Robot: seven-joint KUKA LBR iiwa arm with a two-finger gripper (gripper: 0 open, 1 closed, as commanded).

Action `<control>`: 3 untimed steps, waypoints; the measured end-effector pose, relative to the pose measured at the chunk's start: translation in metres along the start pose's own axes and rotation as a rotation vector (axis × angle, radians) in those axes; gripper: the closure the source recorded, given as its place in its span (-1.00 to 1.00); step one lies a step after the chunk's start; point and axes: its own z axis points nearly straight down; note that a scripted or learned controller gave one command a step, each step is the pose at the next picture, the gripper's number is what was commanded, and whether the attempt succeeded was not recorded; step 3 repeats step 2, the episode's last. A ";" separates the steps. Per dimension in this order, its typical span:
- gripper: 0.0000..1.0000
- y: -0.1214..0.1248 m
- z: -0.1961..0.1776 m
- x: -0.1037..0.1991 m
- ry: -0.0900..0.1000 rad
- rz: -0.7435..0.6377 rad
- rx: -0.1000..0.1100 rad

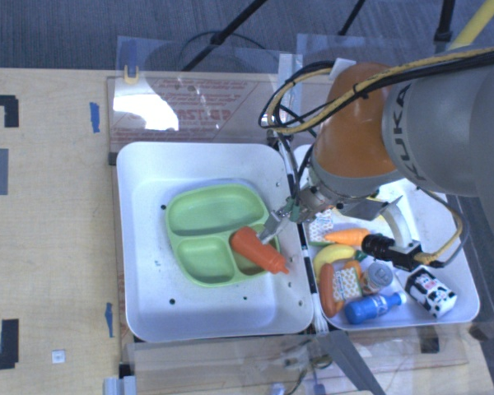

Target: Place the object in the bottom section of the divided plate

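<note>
A green divided plate lies in the left white bin; it has one large section at the far side and two smaller ones at the near side. An orange-red, carrot-shaped object lies slanted over the near right section, its lower end reaching past the plate's right rim. My gripper hangs just above and to the right of the object's upper end, close to it or touching it. The arm's orange band and grey body cover the top of the right bin.
The right bin holds several items: an orange carrot, a yellow banana, a blue bottle, a black-and-white toy and a grey can. Cables loop above the wrist.
</note>
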 end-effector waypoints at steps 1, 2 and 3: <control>1.00 0.001 -0.009 -0.001 -0.001 0.000 -0.001; -1.00 0.001 -0.009 -0.001 -0.001 0.001 -0.001; -1.00 0.001 -0.009 -0.001 -0.001 0.001 -0.001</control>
